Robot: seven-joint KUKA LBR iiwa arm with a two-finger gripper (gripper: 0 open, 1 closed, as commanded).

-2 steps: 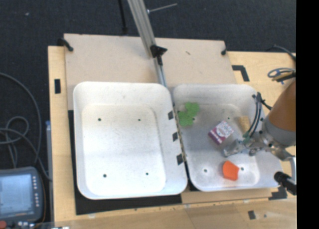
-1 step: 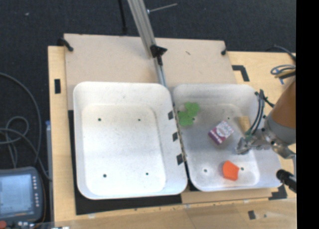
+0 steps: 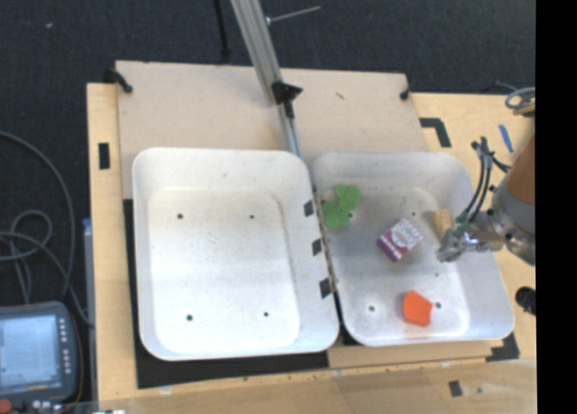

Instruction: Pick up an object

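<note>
We see our tool [image 3: 448,248], grip state unclear, over the right bin [image 3: 478,313] beside a small purple box [image 3: 399,240], likely light and stiff, best pinched across its flat sides.
</note>
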